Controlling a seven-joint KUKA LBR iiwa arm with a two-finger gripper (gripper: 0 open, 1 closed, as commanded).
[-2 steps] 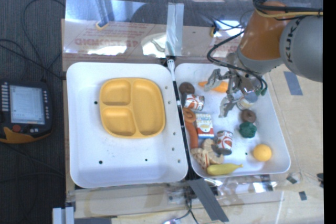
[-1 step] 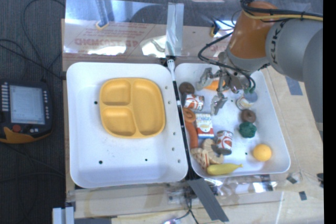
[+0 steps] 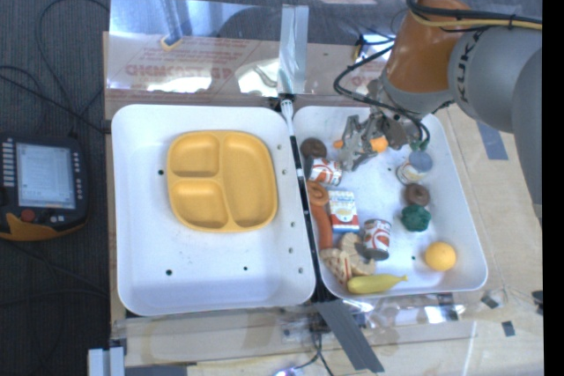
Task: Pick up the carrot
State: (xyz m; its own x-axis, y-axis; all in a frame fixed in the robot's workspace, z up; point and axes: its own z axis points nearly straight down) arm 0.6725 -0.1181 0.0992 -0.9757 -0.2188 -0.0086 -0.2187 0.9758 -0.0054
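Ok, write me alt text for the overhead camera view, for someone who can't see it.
A grey and orange robot arm reaches from the right, its gripper low over the back of the right bin, away from the carrot lying along that bin's left wall among toy foods. The left bin holds a yellow divided plate.

You are in a robot lab: a big grey robot arm (image 3: 493,75) over two white bins (image 3: 132,216), loose cables (image 3: 70,40), a control screen (image 3: 41,185) on grey carpet.
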